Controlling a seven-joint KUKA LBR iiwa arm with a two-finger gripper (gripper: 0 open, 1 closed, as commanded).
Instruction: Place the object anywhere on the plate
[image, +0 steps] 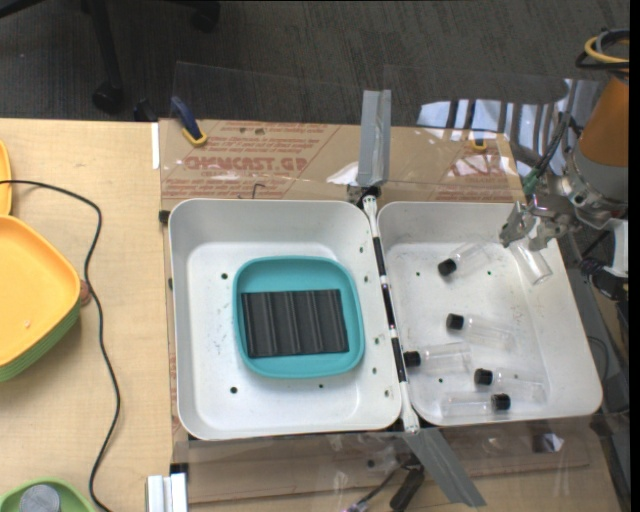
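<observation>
A teal plate (297, 317) with a dark ribbed centre lies in the left white bin (200, 300). Several clear vials with black caps lie in the right white bin (565, 330): one at the back (449, 265), one mid-bin (456, 322) and one by the divider (412, 358), with others near the front. My gripper (532, 230) hangs over the right bin's back right corner, far from the plate. Another clear vial (535, 264) shows just beneath it, and I cannot make out whether it is gripped or lying in the bin.
The grey arm with its orange band (605, 130) comes in over the bins' right edge. A yellow dish (30, 290) and a black cable (100, 300) lie on the wooden bench to the left. A grey post (375, 140) stands behind the divider between the bins.
</observation>
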